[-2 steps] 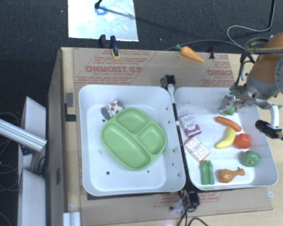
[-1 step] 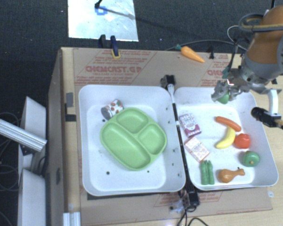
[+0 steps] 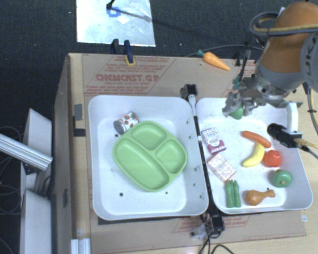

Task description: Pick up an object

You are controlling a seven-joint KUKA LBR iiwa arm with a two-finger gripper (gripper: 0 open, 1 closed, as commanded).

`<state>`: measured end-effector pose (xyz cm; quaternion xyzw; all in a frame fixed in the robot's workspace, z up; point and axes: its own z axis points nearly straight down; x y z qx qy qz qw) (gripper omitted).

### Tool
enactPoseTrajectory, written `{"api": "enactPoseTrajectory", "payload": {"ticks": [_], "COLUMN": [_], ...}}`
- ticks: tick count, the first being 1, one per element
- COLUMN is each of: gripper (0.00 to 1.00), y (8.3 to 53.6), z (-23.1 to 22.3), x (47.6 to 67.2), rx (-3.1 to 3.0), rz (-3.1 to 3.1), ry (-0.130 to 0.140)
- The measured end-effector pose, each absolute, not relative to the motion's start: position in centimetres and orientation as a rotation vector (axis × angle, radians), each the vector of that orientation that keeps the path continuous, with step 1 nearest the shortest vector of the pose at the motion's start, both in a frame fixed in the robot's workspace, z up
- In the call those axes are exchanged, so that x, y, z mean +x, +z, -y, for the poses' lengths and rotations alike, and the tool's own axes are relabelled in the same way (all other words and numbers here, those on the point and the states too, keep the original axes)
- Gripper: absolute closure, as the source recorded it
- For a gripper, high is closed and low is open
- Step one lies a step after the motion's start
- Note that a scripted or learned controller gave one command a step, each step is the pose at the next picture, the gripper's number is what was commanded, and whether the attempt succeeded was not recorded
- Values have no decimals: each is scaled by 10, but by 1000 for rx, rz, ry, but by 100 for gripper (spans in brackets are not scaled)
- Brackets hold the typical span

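The arm's gripper (image 3: pixel 238 109) hangs over the far corner of the right bin (image 3: pixel 301 197), low above the floor there, and there is something greenish-grey bunched at its tip; I cannot tell whether that is a toy caught between the fingers or part of the tool, nor whether the fingers are open or closed. To my eye this is the reach-and-grasp step, nothing clearly lifted yet. The things to pick lie nearer in the same bin: a red sausage (image 3: pixel 256 138), a banana (image 3: pixel 254 155) just beside a tomato (image 3: pixel 273 158), a green apple (image 3: pixel 282 178), a drumstick (image 3: pixel 260 196), green beans (image 3: pixel 232 193) and two small cartons (image 3: pixel 217 153) close to the divider between the bins. The next move calls for a straight drop onto one piece standing apart from its neighbours; the sausage looks freest. The cartons crowd the inner wall, leaving little finger room. The left bin (image 3: pixel 103 157) holds a green plate (image 3: pixel 150 155) and a small can (image 3: pixel 126 123), well apart.
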<state>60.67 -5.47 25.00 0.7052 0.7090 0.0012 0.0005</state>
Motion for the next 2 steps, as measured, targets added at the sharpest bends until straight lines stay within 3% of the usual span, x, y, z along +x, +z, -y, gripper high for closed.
{"api": "enactPoseTrajectory", "payload": {"ticks": [1,2], "gripper": [100,100], "y": [233,244], "z": [-2,-2], "x": [522,523], "rx": [2217,2216], "rz": [-2227,-2225], "ry": [1,4]}}
